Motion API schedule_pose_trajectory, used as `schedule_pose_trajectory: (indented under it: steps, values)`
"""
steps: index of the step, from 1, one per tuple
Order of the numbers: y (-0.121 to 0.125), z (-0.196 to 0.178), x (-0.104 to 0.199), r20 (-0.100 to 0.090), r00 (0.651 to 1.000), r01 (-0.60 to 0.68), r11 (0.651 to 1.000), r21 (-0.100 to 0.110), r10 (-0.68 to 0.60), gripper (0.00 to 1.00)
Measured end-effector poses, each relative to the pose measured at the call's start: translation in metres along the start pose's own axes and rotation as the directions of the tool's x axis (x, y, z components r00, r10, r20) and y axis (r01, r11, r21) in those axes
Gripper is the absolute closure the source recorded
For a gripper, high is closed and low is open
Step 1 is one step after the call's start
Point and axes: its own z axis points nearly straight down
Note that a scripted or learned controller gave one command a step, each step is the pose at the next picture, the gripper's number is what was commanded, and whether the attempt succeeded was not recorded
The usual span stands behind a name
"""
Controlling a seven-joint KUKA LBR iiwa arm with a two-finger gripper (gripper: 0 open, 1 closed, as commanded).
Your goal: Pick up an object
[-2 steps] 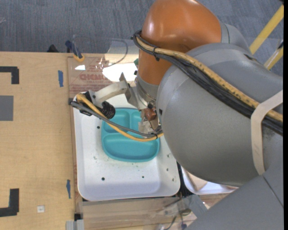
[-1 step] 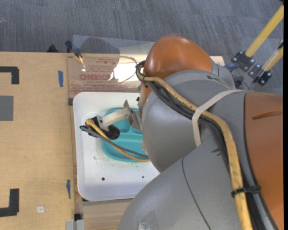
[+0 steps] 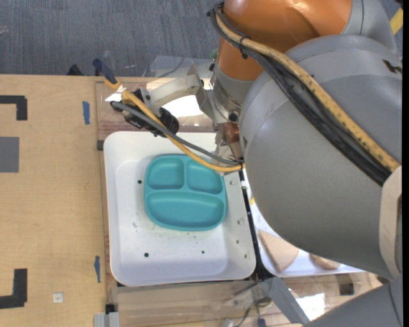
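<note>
A teal divided plate (image 3: 186, 193) with three compartments lies in the middle of the left white bin (image 3: 128, 255). The grey arm with its orange band (image 3: 275, 19) hangs over the right side of the view and covers most of the right bin (image 3: 281, 252). The arm's own bulk hides its gripper. Pale tan objects (image 3: 282, 255) peek out under the arm in the right bin; what they are is unclear.
Yellow and black cables (image 3: 153, 118) run from the arm across the back edge of the left bin. The wooden bench top (image 3: 51, 191) stretches to the left with black corner marks and blue tape.
</note>
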Motion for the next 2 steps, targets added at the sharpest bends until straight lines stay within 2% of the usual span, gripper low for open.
schedule_pose_trajectory:
  steps: [1,2]
  values:
    - [0.053,0.130,-0.016,0.018,0.994,0.106,0.994,-0.005,-0.106,1.00]
    - [0.006,0.194,-0.009,0.018,0.875,0.483,0.875,0.004,-0.483,1.00]
